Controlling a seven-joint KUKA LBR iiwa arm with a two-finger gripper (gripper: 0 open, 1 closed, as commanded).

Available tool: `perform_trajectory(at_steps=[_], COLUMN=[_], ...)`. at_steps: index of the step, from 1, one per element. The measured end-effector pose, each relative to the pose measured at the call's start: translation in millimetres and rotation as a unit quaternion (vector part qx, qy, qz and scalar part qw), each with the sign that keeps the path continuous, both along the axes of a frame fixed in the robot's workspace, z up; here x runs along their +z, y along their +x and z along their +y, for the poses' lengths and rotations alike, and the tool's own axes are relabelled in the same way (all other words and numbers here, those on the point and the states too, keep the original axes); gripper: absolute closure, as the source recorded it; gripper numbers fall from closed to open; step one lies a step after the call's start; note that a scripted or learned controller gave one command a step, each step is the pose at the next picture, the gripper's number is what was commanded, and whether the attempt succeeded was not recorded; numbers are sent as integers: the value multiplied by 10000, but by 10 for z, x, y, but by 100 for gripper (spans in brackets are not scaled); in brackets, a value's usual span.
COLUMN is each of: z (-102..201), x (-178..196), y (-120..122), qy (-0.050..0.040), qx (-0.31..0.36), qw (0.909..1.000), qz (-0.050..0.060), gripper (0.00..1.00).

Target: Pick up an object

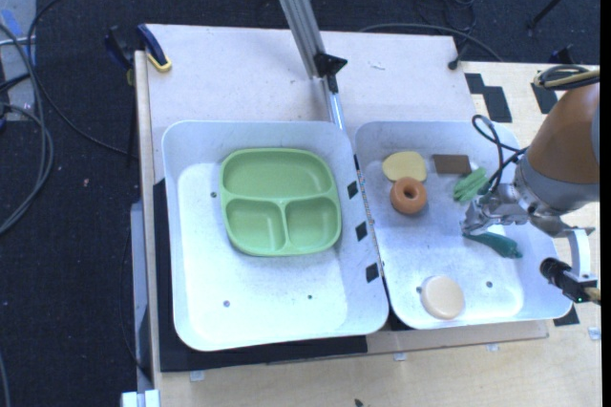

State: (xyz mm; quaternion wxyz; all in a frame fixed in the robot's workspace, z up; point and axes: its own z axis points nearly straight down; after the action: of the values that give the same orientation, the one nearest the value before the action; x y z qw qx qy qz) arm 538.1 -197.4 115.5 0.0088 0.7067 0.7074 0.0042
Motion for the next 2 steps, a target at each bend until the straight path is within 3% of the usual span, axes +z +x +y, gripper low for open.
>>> perform_trajectory(at_steps=[1, 2], z=[-56, 26], x=[619, 1206], y=[6, -8], qy=[21, 22], qx=[2, 11], qw=[10000, 10000], qz=[71, 66], gripper=[100, 100])
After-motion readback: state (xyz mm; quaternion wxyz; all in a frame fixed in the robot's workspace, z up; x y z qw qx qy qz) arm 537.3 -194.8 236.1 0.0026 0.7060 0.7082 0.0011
